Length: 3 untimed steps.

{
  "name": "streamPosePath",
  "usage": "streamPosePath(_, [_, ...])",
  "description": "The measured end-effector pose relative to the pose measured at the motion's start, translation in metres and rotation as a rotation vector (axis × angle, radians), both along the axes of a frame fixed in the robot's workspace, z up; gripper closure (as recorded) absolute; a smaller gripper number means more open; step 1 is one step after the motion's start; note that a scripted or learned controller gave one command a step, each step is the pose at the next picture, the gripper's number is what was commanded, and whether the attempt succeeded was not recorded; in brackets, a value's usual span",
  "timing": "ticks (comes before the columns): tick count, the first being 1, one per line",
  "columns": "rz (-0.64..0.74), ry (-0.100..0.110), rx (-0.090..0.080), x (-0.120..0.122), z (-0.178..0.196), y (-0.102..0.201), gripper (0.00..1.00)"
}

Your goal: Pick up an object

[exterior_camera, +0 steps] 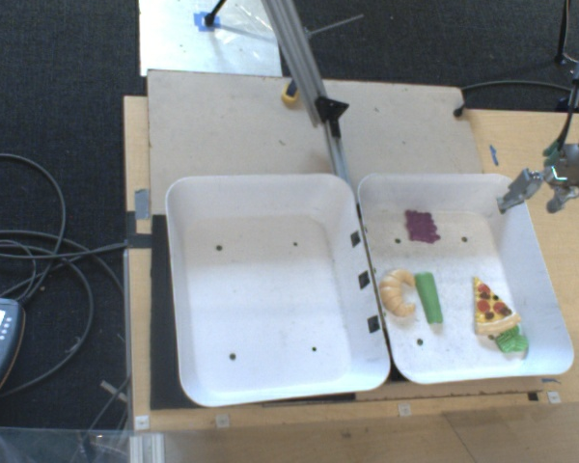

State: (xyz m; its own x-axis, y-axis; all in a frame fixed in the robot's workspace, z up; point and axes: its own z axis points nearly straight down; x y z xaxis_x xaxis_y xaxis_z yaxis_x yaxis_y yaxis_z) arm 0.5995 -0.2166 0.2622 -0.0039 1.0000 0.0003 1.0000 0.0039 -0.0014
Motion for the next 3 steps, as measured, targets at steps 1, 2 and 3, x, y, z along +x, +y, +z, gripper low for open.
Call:
streamPosePath(1, [0.003,-0.003,-0.001,0.001,0.002,0.000,0.00])
streamPosePath(2, [-0.001,0.002,0.001,-0.002,-0.059,0.005,0.00])
streamPosePath(3, [-0.002,0.002,0.001,-0.006,-0.115,0.014,0.00])
